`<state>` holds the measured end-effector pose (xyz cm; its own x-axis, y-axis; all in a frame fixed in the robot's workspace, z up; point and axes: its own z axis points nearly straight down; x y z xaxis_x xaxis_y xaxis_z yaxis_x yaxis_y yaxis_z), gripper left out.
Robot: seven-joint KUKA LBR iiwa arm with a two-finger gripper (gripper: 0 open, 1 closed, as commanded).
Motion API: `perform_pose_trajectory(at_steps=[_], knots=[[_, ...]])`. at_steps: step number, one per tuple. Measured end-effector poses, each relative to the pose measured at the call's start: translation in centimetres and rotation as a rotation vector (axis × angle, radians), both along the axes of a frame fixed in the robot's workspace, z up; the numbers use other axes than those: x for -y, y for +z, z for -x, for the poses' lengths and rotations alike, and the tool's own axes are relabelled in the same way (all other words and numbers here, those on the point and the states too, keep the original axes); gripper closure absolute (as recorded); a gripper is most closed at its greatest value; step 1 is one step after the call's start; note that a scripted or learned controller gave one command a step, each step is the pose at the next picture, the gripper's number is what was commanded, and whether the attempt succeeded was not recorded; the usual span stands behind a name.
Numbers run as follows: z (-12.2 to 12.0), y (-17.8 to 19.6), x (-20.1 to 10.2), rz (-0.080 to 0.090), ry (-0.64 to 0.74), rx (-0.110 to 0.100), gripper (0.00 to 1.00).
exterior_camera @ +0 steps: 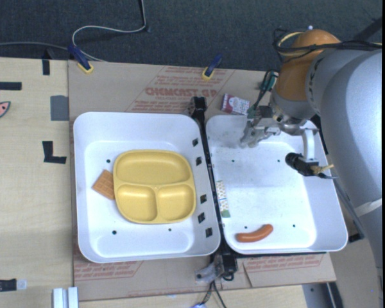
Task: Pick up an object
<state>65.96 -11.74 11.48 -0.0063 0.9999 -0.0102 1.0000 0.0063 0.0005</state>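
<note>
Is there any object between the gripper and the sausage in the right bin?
Nothing visible. The gripper is at the far side of the right bin; the sausage lies near its front edge, with bare bin floor between them.

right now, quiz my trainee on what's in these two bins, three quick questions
1. True or false: the yellow divided tray lies in the left bin.
2. Which object lies in the right bin? A) hot dog B) cracker C) spoon
3. Fill in: the pincer is over the right bin's ____ end, far or near.

Key: 1 true. 2 A, the hot dog near the front edge; the cracker is tucked beside the tray. 3 far.
</note>
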Motion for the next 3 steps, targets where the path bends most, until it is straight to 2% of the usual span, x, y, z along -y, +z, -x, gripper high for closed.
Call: perform_pose_trajectory(at_steps=[1, 2, 3], knots=[[0.0, -0.03, -0.03, 0.0, 0.0, 0.0, 0.0], [0.01, 0.95, -0.02, 0.002, 0.001, -0.001, 1.0], [0.01, 0.93, -0.02, 0.002, 0.001, -0.001, 0.0]])
